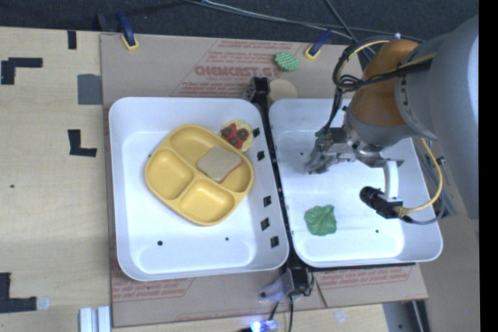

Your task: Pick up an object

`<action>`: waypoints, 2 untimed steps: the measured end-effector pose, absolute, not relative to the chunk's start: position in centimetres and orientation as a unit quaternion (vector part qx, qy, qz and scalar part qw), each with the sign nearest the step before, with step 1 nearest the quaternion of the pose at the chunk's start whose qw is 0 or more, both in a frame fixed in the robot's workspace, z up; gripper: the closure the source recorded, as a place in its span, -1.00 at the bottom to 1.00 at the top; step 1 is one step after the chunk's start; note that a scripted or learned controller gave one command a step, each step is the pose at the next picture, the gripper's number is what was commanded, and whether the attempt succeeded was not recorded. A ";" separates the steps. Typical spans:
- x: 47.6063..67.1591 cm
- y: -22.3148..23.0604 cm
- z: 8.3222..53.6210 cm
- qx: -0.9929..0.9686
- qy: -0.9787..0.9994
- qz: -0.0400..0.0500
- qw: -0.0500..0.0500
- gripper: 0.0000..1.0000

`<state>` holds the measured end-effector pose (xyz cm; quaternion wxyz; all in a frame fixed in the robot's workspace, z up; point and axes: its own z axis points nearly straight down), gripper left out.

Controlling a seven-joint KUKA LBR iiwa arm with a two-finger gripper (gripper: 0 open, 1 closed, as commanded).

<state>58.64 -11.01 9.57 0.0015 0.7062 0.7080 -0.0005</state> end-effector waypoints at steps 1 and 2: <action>59.0 -11.9 14.4 0.707 0.707 0.001 0.002 1.00; 58.3 -11.8 20.2 0.707 0.708 0.001 0.002 1.00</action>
